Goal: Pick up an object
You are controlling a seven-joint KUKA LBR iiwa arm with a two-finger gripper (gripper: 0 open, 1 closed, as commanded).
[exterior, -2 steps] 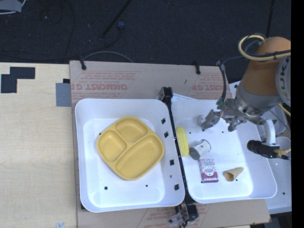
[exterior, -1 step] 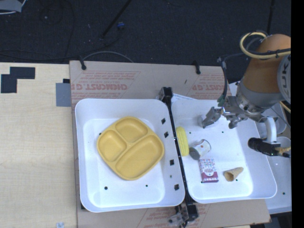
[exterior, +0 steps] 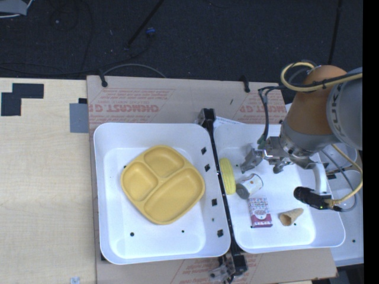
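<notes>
- Tool [exterior: 256, 158] hangs low in the right bin [exterior: 331, 232], above and just left of the cup [exterior: 250, 185]; whether it is open or closed I cannot tell, and nothing shows in its grip.
- My guess is it sits there because the cup is the nearest pick.
- Cup lies on its side, small, grey with a pale mouth, just beside the yellow corn [exterior: 227, 176] along the bin's left wall.
- Below the cup lies a flat red-and-white packet [exterior: 260, 212]; a tan cone [exterior: 290, 216] rests to its right, apart from both.
- Left bin [exterior: 112, 241] holds a yellow divided plate [exterior: 163, 184], well away from the arm.
- Cup so near the corn may crowd a grasp.
</notes>
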